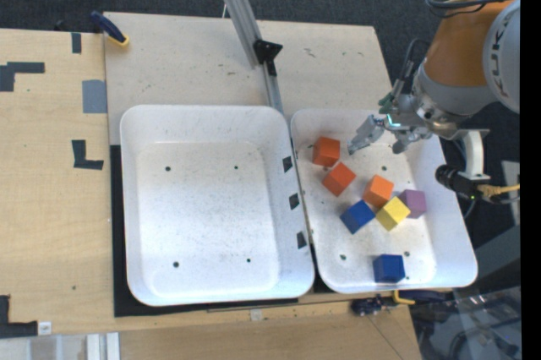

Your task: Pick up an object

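Nothing's picked up yet: gripper (382, 139) hangs right of centre, fingers spread and empty, beside the orange cube (326, 152).

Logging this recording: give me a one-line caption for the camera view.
Open gripper hovers over the right bin, near an orange cube, among seven scattered blocks.

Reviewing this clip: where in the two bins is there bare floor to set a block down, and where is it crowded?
The left bin offers bare floor from wall to wall. In the right bin, blocks crowd the middle: orange block, second orange block, third orange block, blue block, yellow block and purple block. A small bare patch lies near its front left corner, left of the lone blue block. The hand hovers over its far end.
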### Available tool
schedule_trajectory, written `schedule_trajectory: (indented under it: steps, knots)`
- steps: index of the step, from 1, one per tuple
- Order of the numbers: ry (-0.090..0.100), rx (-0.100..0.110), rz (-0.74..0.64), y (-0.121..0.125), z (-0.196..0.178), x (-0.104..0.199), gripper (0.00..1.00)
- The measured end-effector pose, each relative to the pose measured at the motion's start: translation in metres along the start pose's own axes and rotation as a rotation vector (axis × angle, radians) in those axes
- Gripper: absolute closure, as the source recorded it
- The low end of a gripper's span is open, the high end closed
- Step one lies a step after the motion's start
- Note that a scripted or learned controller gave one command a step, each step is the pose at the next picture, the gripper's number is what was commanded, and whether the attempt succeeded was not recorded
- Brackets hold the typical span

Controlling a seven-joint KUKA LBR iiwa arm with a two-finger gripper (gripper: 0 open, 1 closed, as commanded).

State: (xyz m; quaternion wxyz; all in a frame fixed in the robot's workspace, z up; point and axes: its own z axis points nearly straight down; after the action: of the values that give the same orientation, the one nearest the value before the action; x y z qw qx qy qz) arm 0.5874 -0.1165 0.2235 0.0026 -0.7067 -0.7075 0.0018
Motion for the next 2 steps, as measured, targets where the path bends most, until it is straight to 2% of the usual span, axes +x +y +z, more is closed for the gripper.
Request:
schedule_trajectory:
  steps: [1,2]
  knots:
    - [-0.001,-0.005,-0.001,0.001,-0.003,0.0,0.0]
    - [-0.002,-0.001,0.0,0.003,0.041,-0.001,0.0]
